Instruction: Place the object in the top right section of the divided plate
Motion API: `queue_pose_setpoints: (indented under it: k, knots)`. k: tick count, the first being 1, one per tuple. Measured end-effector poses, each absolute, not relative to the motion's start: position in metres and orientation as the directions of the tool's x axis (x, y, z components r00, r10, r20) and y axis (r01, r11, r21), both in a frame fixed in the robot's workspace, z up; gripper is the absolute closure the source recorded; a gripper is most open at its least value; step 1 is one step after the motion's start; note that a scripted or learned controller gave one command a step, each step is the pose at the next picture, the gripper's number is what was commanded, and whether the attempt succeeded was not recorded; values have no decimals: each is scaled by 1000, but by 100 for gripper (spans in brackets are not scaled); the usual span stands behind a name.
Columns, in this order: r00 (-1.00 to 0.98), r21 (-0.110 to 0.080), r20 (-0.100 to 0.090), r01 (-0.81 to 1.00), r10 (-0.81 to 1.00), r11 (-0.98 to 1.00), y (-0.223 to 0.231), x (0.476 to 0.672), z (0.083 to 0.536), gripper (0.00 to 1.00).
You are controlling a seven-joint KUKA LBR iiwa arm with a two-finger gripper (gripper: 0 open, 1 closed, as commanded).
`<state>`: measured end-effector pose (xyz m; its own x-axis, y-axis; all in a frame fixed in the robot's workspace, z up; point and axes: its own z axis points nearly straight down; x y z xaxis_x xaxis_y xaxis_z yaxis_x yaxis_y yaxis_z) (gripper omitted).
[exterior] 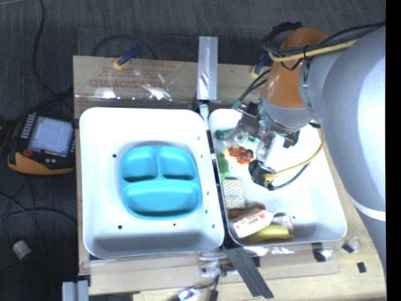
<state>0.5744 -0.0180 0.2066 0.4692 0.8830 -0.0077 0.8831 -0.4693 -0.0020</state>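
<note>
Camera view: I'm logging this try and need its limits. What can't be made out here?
- Gripper: the wrist's bulk covers it from above, so whether it holds anything is unclear.
- Small items under the wrist: partly covered and too small to identify.
- Right bin: its far right side is hidden by the grey arm.
- Blue divided plate: fully visible.

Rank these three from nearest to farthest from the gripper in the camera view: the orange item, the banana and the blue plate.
From the gripper:
1. Orange item, just beside it in the right bin.
2. Banana, at that bin's near edge.
3. Blue plate, across in the left bin.
</note>
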Motion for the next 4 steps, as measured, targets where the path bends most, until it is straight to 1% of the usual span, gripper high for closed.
queue_pose_setpoints:
  k: [1, 2, 3, 4]
  knots:
    - [409, -4, -4, 912, 912, -409, 65, 537, 271, 100]
    - [488, -1, -6, 873, 873, -488, 104, 579, 327, 100]
    - [697, -1, -7, 717, 717, -697, 175, 522, 312, 100]
    - [698, 0, -7, 716, 716, -698, 174, 523, 312, 0]
